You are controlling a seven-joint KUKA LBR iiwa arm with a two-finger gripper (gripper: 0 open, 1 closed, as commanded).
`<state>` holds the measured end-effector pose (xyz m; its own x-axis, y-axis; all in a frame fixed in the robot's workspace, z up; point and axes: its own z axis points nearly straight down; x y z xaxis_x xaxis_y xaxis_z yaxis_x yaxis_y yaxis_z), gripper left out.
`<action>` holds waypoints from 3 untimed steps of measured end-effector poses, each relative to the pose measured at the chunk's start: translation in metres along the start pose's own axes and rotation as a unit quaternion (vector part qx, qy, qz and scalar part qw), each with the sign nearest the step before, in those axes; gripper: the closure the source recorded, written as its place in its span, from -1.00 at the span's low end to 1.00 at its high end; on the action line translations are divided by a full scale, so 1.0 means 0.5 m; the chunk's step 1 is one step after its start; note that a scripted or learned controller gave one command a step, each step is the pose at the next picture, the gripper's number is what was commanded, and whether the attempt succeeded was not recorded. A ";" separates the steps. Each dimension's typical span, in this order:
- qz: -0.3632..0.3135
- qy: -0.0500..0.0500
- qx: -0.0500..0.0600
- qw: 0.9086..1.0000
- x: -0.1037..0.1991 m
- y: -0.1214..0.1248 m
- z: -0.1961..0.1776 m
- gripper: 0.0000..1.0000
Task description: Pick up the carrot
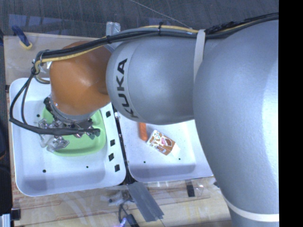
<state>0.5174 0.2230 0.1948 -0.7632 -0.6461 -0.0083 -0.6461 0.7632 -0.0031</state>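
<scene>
Orange is the colour that leads us to the carrot (142, 131): a short slim piece lying in the right bin (189, 167), near that bin's 9 o'clock side and close to the divider between the two bins, with its upper end tucked under the arm's grey shell. Just beside it, at its 4 o'clock, we see a small printed snack packet (162, 143) in brown, white and pink, close to the carrot but, as far as we can judge, not touching it. The arm (156, 79) sweeps in from 3 o'clock and covers much of both bins; its orange band sits over the 12 o'clock part of the left bin (26, 174). Below that band the gripper (61, 135) hangs above a light green plate (92, 145) that lies in the left bin, well apart from the carrot. We see metal parts and black cables around the wrist, yet we cannot tell how the gripper is set, since the parts blur together against the plate.
</scene>
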 end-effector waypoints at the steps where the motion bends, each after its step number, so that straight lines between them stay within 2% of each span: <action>1: -0.189 0.004 -0.002 0.982 0.013 -0.028 0.032 1.00; 2: -0.343 0.004 -0.003 0.939 0.013 -0.026 0.053 1.00; 3: -0.454 0.004 -0.004 0.891 0.047 -0.006 0.062 1.00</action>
<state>0.5017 0.2056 0.1638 0.0744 -0.9972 0.0005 -0.9972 -0.0744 0.0027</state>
